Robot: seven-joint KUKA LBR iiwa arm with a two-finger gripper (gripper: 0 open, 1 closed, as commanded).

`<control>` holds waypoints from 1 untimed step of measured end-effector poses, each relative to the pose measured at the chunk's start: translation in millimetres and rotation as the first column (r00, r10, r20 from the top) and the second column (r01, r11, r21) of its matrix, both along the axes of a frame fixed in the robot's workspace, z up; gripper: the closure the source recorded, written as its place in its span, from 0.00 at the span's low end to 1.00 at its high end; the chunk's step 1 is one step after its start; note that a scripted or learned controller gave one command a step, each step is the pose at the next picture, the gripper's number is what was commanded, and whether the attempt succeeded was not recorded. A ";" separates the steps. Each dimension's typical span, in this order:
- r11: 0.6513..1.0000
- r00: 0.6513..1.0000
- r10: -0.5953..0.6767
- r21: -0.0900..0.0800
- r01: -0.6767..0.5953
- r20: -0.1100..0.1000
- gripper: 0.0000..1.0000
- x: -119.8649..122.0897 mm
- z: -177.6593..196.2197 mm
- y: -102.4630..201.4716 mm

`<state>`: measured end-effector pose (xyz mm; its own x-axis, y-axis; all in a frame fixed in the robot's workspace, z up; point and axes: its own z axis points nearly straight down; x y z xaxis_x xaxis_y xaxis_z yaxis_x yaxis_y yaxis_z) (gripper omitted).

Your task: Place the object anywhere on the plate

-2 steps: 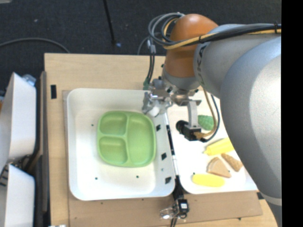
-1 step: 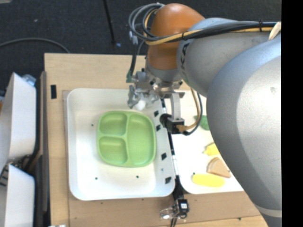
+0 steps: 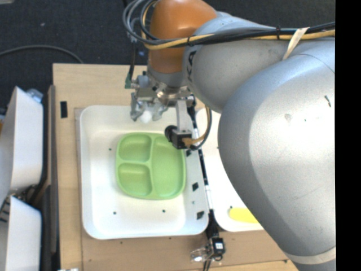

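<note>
A light green plate (image 3: 150, 165) with three compartments lies in the left white bin (image 3: 96, 208). My gripper (image 3: 146, 113) hangs over the bin's far edge, just beyond the plate's far rim. It points down from the orange band above the wrist (image 3: 175, 21). A small white object (image 3: 147, 116) sits between the fingertips, and the gripper is shut on it. The object is off the plate, above the bin floor.
A yellow object (image 3: 243, 214) lies in the right bin (image 3: 225, 222), mostly hidden under the big grey arm (image 3: 276, 129). A divider strip (image 3: 197, 179) runs between the bins. White boxes (image 3: 25, 145) stand off the bench's left side.
</note>
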<state>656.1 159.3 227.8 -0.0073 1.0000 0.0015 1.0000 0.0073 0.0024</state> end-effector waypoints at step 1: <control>1.000 1.000 -0.004 -0.003 0.004 -0.002 0.00 -0.8 0.1 -3.7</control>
